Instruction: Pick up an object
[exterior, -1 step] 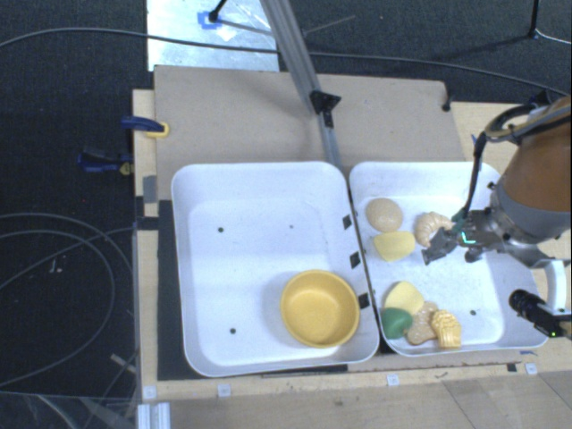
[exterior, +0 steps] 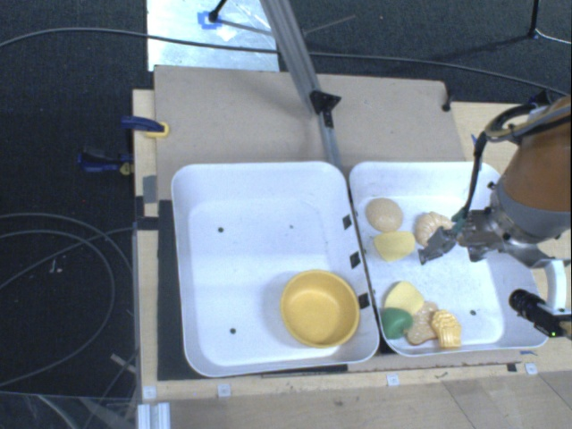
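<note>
The gripper [exterior: 438, 247] is hovering in the right bin [exterior: 500, 324], crowding a tan lumpy piece [exterior: 429, 224]; whether its tips are apart I cannot tell. Being this close, it is risking nudging that piece aside or clipping the yellow wedge [exterior: 394, 245] next to the piece.

Grey arm [exterior: 536, 217] with a broad orange band [exterior: 541, 172] above the wrist, black cables [exterior: 500, 128] looping along it, ending in a dark metal two-finger gripper [exterior: 433, 248]

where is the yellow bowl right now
The round yellow plastic bowl sits in the left white bin, at its near right corner, close to the divide with the right white bin.
</note>
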Available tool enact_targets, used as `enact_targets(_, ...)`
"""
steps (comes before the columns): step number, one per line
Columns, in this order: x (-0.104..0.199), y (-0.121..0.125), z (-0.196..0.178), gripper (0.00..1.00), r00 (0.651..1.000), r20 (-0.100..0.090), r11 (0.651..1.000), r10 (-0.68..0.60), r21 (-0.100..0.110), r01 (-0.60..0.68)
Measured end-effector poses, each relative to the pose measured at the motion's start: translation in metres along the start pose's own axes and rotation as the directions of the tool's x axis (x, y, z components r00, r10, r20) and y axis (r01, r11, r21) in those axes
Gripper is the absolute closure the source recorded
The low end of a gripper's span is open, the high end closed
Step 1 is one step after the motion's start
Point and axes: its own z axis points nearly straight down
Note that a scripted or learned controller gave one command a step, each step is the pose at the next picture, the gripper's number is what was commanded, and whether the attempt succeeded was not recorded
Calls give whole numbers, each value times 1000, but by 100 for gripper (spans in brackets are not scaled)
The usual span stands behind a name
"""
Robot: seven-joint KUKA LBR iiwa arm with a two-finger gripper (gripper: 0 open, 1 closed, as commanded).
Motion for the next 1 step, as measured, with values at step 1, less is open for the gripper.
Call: enact_targets(1,-10,-4,50,0,1000,0,1000,5,5,-5)
